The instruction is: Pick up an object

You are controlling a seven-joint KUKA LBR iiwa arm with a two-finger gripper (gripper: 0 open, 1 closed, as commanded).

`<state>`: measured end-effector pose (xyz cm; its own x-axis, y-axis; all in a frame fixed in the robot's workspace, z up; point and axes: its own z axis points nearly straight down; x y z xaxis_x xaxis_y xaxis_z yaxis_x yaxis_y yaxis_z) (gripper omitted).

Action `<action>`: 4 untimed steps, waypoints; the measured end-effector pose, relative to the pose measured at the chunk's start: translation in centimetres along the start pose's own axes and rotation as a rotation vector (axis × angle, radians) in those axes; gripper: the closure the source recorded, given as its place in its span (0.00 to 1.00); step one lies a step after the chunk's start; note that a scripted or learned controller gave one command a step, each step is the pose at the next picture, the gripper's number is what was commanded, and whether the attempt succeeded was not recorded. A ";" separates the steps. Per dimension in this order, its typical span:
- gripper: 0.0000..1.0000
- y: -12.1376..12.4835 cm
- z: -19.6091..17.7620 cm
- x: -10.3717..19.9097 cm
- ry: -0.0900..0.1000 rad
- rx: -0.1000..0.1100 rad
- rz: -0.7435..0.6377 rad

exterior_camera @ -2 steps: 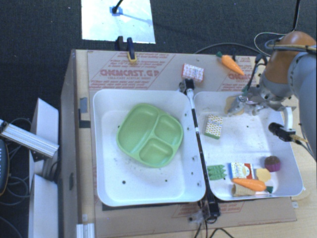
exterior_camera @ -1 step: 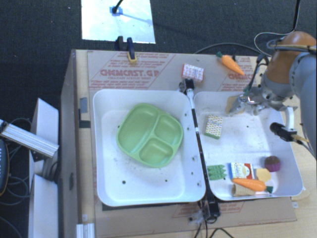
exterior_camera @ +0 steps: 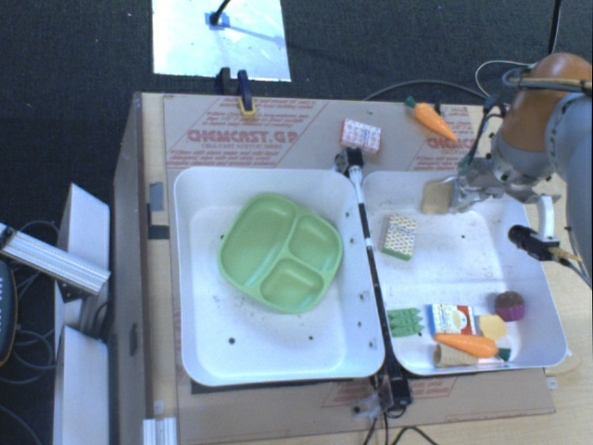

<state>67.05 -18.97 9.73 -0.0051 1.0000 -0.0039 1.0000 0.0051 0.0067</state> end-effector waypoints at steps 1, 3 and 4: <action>0.00 0.0 0.0 0.0 0.000 0.001 -0.001; 1.00 0.0 0.0 -0.4 0.001 0.000 0.001; 0.00 0.0 0.0 -0.4 0.001 0.000 0.000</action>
